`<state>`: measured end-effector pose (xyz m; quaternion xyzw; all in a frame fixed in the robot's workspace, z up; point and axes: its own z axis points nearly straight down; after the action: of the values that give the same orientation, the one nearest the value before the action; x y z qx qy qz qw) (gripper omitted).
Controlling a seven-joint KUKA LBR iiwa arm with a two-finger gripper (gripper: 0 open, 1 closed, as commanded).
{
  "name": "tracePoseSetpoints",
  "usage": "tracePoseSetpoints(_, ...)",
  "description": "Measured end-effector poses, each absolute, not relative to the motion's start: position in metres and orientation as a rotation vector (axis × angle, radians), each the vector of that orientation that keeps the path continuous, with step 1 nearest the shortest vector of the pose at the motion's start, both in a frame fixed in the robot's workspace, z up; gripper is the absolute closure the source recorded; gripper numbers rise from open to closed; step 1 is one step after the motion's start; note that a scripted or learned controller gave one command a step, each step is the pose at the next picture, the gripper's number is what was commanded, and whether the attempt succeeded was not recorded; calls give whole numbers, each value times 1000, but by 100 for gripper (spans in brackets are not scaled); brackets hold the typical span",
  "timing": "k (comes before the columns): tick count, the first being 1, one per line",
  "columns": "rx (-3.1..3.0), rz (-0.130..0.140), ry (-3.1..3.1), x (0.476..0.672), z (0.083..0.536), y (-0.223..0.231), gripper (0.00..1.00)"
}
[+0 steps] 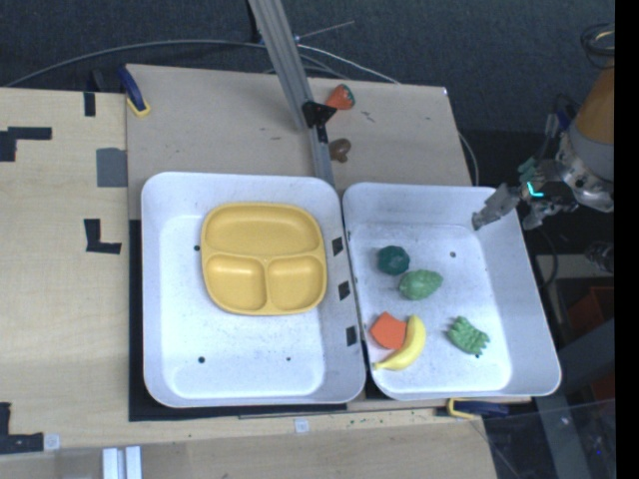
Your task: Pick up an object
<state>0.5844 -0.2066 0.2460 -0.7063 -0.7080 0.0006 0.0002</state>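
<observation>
A pale wooden bench (pixel 60 267) stands on a dark blue floor, and on it two shallow white bins lie side by side, touching each other in the middle. The left bin (pixel 170 367) holds a yellow plate with three compartments (pixel 265 257), placed in its upper half. The right bin (pixel 519 347) holds the small objects. A dark green round piece (pixel 392 259) lies near the centre, and a lighter green lump (pixel 420 284) is just beside it, lower and to the right. An orange block (pixel 388 330) lies near the lower left corner of this bin, and a yellow banana (pixel 404 347) touches its right side. A bright green leafy toy (pixel 466 336) lies apart from them, toward the right wall. The gripper (pixel 496 209) hangs over the upper right rim of the right bin, well apart from all the objects. I cannot tell how its jaws stand, because they are too dark and small. A grey metal pole (pixel 285 58) rises behind the bins.
</observation>
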Motion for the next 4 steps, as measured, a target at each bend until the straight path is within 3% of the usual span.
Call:
tracePoseSetpoints(2, -2215, 7, -2220, 591, 121, -203, 0)
tracePoseSetpoints(3, -2219, 3, -2225, 592, 88, -202, 0)
tracePoseSetpoints(4, -2217, 3, -2225, 592, 99, -202, 100)
